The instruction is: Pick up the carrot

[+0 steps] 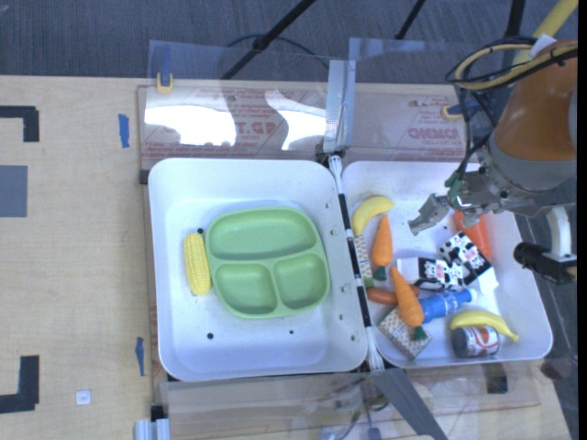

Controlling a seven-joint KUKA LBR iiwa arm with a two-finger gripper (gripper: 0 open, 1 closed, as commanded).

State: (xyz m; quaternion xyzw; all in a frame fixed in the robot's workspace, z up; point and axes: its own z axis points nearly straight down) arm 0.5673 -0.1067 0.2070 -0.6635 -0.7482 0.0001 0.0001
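Observation:
Several carrots lie in the right bin. One carrot stands lengthwise near the bin's left wall, below a yellow banana. A second carrot lies slanted lower down, and a third carrot pokes out beside it. Another orange piece shows just under the wrist. My gripper hangs over the upper middle of the right bin, to the right of the upright carrot and apart from it. I see nothing held in it.
In the right bin there are also a black-and-white cow-patterned toy, a blue bottle, a second banana, a can and a small box. The left bin holds a green divided plate and a corn cob.

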